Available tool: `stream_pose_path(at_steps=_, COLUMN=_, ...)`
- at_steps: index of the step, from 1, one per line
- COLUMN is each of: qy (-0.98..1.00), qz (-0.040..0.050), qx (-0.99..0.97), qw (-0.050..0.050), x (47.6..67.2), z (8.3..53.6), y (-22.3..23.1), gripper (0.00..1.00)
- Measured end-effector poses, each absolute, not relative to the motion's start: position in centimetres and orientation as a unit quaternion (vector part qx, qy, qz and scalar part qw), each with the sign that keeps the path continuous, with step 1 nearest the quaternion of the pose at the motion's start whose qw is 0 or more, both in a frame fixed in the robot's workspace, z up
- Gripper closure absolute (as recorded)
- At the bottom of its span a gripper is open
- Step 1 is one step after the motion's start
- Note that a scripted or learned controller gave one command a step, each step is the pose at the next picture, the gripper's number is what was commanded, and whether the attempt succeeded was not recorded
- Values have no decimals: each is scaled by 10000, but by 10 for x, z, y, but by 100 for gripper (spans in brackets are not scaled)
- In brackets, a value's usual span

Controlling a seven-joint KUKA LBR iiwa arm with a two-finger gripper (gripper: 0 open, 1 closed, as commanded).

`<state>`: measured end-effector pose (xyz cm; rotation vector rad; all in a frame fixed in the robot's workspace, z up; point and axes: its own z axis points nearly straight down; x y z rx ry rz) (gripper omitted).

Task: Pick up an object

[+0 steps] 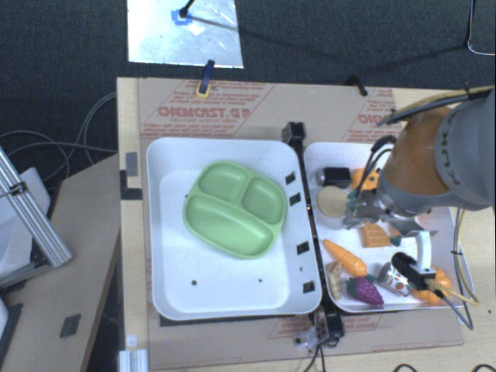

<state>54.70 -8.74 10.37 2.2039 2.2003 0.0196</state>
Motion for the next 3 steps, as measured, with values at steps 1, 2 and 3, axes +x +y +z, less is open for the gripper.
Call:
stream_pose_path(at_steps=1, qy=7086, qz=21, qx=7056, qw=26, x=548, z=168, y=-85, gripper=100)
stream_pose_path(at_steps=2, qy=7088, qz=24, qx=7054, qw=31, x=550, z=222, y=-85, gripper=100)
stream_pose_path(at_steps=3, qy=7100, qz=8, qx=7042, qw=-7, x=530, z=218, y=-37, gripper=100)
